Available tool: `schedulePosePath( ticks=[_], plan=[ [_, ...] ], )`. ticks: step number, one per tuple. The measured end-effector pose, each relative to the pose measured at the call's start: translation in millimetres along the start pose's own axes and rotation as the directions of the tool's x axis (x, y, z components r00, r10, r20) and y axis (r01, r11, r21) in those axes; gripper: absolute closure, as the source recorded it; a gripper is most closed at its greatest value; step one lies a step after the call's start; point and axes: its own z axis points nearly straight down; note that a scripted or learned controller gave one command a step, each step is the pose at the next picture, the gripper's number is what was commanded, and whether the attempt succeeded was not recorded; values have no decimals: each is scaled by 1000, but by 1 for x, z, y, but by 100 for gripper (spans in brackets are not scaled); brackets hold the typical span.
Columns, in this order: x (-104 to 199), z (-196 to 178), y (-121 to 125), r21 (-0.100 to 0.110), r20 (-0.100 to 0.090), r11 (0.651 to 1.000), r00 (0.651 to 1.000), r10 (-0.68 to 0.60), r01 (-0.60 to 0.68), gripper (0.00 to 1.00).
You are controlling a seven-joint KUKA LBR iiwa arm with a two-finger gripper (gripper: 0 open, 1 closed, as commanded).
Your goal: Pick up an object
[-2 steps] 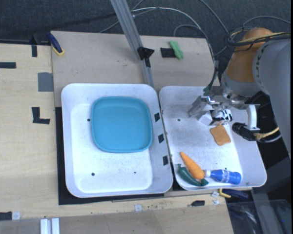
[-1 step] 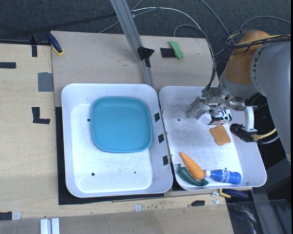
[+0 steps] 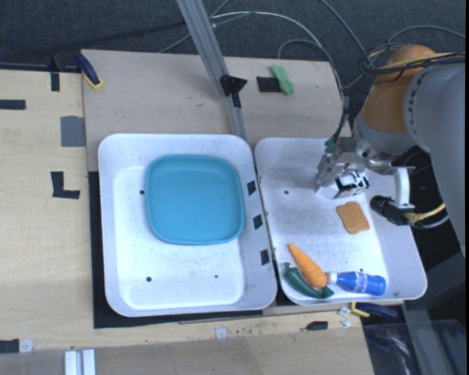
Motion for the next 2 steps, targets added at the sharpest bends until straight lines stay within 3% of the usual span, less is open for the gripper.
schedulePosePath(
  ticks=[2],
  plan=[
    [-10, -108, 1, 4, -1, 1000, 1000, 0, 0, 100]
  ],
)
